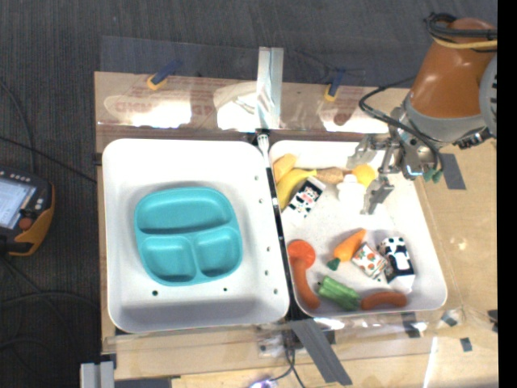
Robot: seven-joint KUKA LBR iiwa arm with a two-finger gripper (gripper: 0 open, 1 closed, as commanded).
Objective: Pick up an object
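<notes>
Above the right bin (432, 253), the gripper (378, 186) hangs with fingers spread and nothing between them, a carrot (349, 245) just below it, a banana (286, 178) to its left.

1. No word, number or brand can be read anywhere in the frame.
2. The handheld pendant (24, 208) at the left edge has a lit screen, but what it displays is too small and blurred to make out.
3. Small cartons in the right bin (428, 249) carry printed pictures: a black-and-white cow pattern on one (397, 257) at lower right and on another (305, 196) near the bin's upper left, and red and orange spots on a third (369, 260). Any lettering on them is illegible.
</notes>
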